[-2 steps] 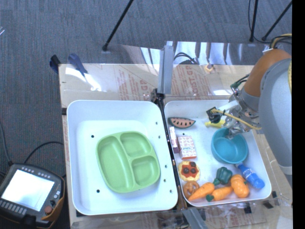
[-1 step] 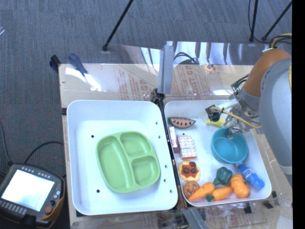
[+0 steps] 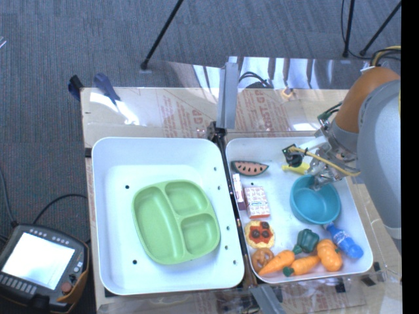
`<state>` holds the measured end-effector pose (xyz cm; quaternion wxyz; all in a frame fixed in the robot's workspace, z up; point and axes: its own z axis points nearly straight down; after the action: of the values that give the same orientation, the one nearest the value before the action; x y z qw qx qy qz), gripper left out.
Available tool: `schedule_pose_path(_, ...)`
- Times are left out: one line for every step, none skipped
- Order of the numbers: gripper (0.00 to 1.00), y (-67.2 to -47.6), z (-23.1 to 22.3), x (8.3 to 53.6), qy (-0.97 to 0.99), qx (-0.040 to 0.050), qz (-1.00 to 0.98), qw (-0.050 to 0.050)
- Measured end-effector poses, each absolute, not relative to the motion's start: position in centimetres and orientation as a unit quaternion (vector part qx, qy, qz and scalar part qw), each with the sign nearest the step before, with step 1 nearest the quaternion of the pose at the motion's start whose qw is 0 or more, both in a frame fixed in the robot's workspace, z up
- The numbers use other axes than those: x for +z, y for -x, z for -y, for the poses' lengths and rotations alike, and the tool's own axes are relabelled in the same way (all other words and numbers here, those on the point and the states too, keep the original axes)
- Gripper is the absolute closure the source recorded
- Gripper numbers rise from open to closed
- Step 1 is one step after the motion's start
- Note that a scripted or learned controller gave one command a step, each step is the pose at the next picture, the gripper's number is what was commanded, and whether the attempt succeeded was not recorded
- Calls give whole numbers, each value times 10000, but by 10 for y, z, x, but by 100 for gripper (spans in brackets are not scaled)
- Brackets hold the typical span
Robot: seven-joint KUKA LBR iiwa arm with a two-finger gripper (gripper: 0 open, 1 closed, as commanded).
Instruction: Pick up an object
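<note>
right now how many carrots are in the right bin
2, both by the right bin's near edge: one carrot beside the pretzel, the second carrot just right of it. More may be hidden.

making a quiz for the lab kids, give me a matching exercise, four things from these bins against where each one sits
Things:
1. green divided plate
2. watermelon slice
3. blue bowl
4. blue bottle

Places:
A. right bin, far left corner
B. right bin, near right corner
C. middle of the left bin
D. right bin, just under the tool

Pairs: 1-C, 2-A, 3-D, 4-B
</note>
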<state>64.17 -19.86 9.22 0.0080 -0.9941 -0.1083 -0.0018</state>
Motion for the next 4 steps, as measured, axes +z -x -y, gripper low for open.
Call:
schedule_pose_path(100, -642, 199, 92, 9939, -15, 1096, 81)
schedule_pose_path(100, -625, 137, 234, 9938, -45, 1107, 6)
schedule_pose_path(100, -628, 69, 200, 9940, 24, 1089, 22)
schedule_pose_path(100, -615, -36, 188, 9949, 6, 1006, -25)
